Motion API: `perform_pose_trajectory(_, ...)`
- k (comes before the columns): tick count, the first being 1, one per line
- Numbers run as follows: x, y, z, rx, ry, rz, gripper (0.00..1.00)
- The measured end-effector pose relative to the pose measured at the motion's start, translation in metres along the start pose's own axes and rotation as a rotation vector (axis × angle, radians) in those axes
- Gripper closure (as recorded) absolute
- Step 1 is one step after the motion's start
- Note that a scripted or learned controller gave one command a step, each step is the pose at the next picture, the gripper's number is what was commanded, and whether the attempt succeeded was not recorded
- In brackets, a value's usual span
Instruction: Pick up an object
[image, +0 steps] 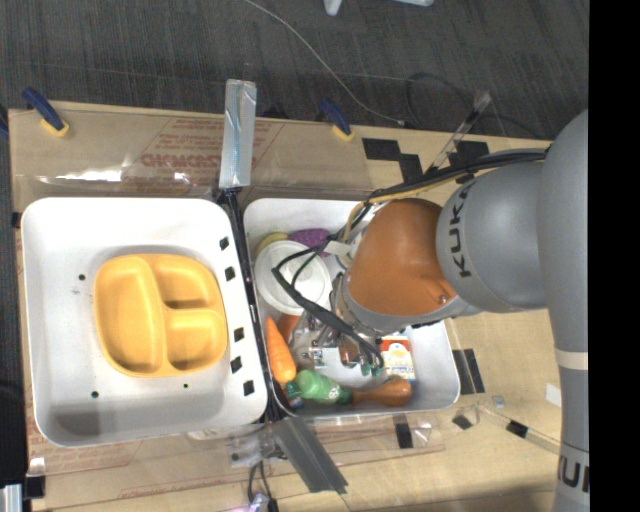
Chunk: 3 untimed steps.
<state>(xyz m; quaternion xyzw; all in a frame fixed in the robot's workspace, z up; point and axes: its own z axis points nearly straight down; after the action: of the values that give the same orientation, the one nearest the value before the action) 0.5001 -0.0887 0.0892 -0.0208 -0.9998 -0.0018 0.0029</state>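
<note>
Down in the right bin (440, 350), the gripper (335, 350) hangs low over a crowded heap; I cannot tell how it is set. A carrot (279, 352) lies just left of it, a green toy (318, 388) and a small carton (398, 358) close by. Packed this tight, it could nudge neighbours or catch cables. The left bin (60, 300) holds a yellow tray (160, 312); cardboard (120, 140) covers the counter.

Toy objects are lying in the right bin (440, 385).
An orange carrot (279, 352) is lying near the left wall, a green toy (318, 388) beside its lower end, a small carton (398, 357) near the right.
</note>
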Motion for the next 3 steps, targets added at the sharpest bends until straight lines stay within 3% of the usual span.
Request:
perform_pose_trajectory(1, -0.059, 0.002, -0.17, 0.004, -0.013, 0.138, 1.0)
perform_pose_trajectory(2, -0.132, -0.009, -0.183, 0.004, -0.002, 0.111, 1.0)
perform_pose_trajectory(3, -0.133, -0.007, -0.19, 0.004, 0.003, 0.105, 1.0)
